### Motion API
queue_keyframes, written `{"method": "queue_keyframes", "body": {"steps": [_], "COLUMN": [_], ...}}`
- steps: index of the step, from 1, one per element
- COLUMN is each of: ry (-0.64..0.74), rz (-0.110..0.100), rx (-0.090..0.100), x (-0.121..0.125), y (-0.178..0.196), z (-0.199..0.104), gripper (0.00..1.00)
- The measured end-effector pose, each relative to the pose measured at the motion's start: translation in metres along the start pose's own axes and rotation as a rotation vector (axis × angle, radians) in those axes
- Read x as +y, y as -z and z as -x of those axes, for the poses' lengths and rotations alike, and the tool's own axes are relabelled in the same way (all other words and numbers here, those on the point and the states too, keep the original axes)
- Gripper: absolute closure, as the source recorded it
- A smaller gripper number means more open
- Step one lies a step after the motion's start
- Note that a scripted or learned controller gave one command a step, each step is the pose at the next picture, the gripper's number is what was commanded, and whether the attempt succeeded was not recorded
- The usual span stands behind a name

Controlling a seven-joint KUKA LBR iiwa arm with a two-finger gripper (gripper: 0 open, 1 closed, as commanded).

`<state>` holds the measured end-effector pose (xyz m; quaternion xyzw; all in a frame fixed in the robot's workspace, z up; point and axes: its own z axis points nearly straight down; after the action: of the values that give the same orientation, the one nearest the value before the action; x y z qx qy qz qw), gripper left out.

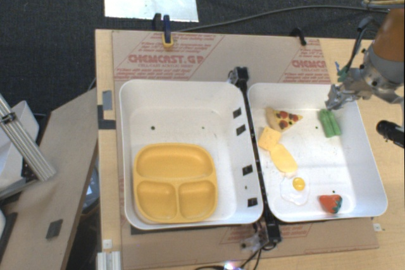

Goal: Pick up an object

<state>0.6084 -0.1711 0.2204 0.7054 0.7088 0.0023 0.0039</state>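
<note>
- Where the arm reaches in from the right, its gripper hangs over the far right part of the right bin, just above the far end of the green piece; whether it touches that piece cannot be told.
- Whether the gripper is spread or closed cannot be told from this slant, and nothing shows held in it.
- The green piece lies lengthwise near the bin's far right side, flat on the bin floor.
- The pizza slice lies left of the green piece, near the far left of the same bin.
- Just in front of the pizza slice, the yellow cheese slice touches a paler yellow piece that lies toward the near side.
- The fried egg sits near the front of the bin, with the strawberry to its right at the front right corner.
- The left bin bears a yellow divided tray in its near half.
- A black divider clip strip runs between the two bins.
</note>
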Motion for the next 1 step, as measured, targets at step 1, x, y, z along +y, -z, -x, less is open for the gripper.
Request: {"method": "queue_keyframes", "body": {"steps": [1], "ry": [0.000], "rz": [-0.005], "rx": [0.001], "x": [0.0010], "y": [-0.0020], "z": [-0.0001], "gripper": [1.00]}}
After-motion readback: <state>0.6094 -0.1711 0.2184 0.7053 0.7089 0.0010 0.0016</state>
